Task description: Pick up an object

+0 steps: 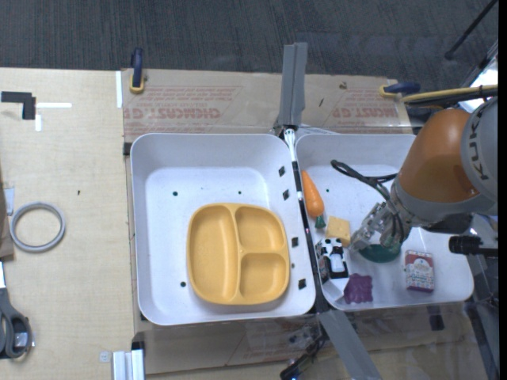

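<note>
My gripper (379, 232) is low in the right bin (444, 287), right over a teal object (386, 251) that peeks out beneath it. Left of it lie a yellow cheese-like block (338, 229) and an orange carrot (312, 195) along the bin's left wall. A black-and-white toy (332, 257) and a purple bunch (359, 289) lie toward the front. To the right of the gripper rests a small red-and-white box (419, 271).
A yellow divided plate (238, 253) sits in the left bin (158, 236). A black cable (356, 172) curls across the back of the right bin. On the bench at left lie a grey tape ring (36, 226) and scissors (13, 331).
</note>
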Motion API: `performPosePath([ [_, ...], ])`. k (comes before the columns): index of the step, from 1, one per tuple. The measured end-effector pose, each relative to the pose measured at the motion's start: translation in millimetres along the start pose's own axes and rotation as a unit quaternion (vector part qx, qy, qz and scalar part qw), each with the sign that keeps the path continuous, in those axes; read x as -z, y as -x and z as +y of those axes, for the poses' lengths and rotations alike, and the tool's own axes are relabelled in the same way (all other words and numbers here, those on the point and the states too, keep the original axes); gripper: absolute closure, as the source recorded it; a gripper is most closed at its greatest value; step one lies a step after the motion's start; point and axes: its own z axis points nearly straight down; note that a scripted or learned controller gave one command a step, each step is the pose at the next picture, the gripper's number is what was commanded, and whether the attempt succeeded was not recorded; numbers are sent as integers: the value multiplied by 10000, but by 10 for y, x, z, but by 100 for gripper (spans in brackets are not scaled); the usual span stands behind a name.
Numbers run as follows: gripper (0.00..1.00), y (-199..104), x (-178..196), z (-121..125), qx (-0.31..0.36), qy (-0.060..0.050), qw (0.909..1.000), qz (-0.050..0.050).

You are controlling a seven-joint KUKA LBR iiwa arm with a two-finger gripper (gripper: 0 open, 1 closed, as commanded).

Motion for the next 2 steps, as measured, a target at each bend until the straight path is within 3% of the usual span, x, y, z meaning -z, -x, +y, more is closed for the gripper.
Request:
performPosePath([
  [1, 100, -153, 1130, 706, -2088, 8, 9780, -17],
  [2, 100, -198, 1613, 855, -1638, 6, 9865, -19],
])
